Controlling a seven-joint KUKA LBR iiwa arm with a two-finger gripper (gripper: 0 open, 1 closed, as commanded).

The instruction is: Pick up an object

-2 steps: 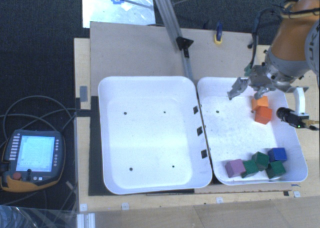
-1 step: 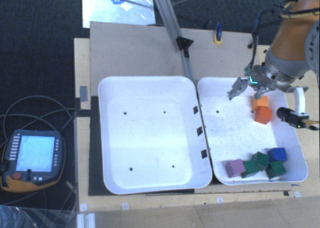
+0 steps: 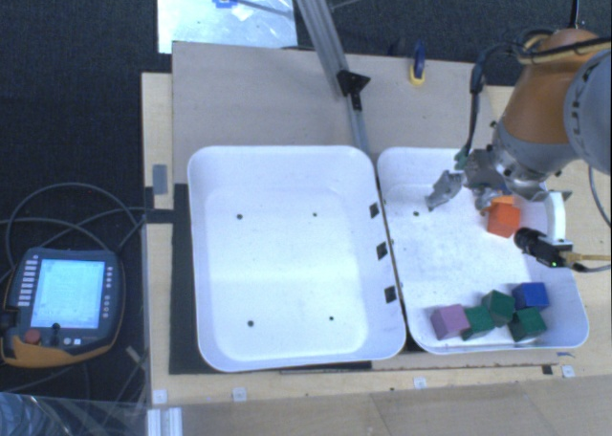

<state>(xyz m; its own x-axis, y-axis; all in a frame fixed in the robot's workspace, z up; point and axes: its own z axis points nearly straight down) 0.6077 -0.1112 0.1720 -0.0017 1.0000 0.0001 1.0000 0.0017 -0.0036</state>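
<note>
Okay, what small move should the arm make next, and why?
Probably shift the claw toward the small orange block and lower it. The claw hangs over bare floor of the right white bin, beside the block, with nothing between its fingers.

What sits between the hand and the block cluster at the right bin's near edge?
Nothing visible. The hand hangs over the right bin's far part; the pink block, green blocks and blue block lie ahead across bare floor. The orange block sits off that line.
</note>
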